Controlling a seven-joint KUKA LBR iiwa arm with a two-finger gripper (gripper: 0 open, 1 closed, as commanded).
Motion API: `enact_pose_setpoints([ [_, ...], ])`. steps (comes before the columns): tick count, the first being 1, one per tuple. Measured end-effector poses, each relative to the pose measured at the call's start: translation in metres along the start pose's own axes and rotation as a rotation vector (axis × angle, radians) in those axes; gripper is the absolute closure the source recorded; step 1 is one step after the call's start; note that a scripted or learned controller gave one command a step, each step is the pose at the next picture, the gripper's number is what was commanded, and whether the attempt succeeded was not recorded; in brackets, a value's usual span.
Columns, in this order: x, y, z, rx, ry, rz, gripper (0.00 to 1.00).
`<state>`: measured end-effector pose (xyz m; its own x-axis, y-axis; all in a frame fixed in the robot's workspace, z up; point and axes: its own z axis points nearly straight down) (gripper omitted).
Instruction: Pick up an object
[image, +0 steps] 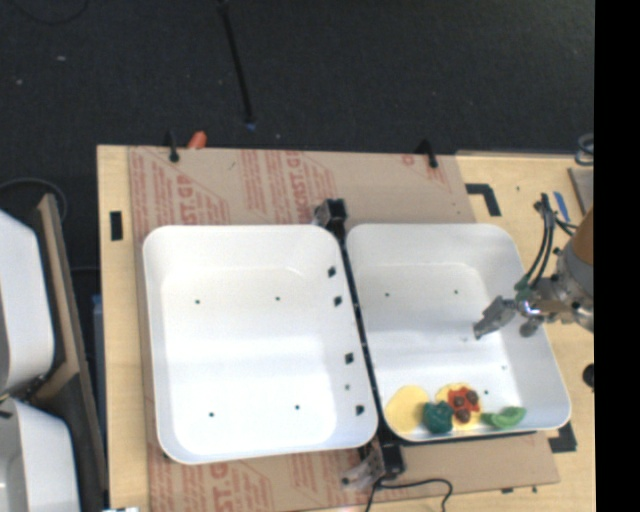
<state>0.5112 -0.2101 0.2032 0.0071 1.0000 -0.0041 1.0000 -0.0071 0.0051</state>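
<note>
From my remote seat I saw the arm reach in from the right, with the gripper (497, 318) hanging above the right bin (430, 250), near that bin's right wall. One grey finger (490, 320) showed, slanting down and to the left toward the bin floor. I could not tell whether the fingers were spread or pressed together. Nothing showed between them.

The objects lay in a cluster along the near edge of the right bin, well apart from the gripper: a pale yellow disc (404, 405), a teal lump (437, 417) just beside it, a red and yellow piece (461, 399) touching the teal lump, and a green piece (506, 417) toward the bin's near right corner.

The left bin (250, 270) sat beside it on the cardboard sheet (250, 185).
</note>
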Motion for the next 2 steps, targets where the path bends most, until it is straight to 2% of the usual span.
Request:
enact_pose_setpoints([
  [1,0.024,-0.022,0.098,0.013,0.007,-0.007,0.0],
  [2,0.039,-0.021,0.025,-0.001,0.003,-0.008,0.0],
])
